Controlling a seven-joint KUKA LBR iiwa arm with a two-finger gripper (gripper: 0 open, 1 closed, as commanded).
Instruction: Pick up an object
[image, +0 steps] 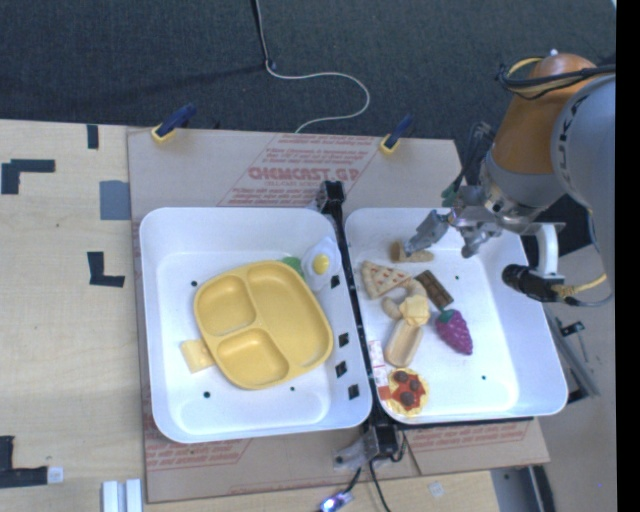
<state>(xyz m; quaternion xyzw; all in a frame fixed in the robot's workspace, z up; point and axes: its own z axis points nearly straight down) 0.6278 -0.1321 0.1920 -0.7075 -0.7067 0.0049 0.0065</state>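
The end effector (447, 233) hangs over the far part of the right bin (520, 380), its two fingers spread apart with nothing between them; one finger (428, 232) points down toward the left, close above a small brown piece (413, 251) lying near the far wall. Any of the toy foods clustered on the left side of this bin could serve as the thing to pick up: a tan wedge (382, 278) like a slice of pie, a dark brown bar (434, 288), a purple grape bunch (454, 330), a pale bread-like roll (404, 342) and a small pizza slice (406, 391) at the near edge. They look like hollow plastic, so probably light, stiff and somewhat slick, unlikely to break but apt to skid or pop out of a pinch. The pieces touch or overlap, which crowds a grasp; the grape bunch stands a little apart to the right and seems the easiest to close on across its narrow width. The left bin (160, 300) holds a yellow divided plate (262, 323), a yellow block (195, 354) just beside it and a fried egg (319, 265).
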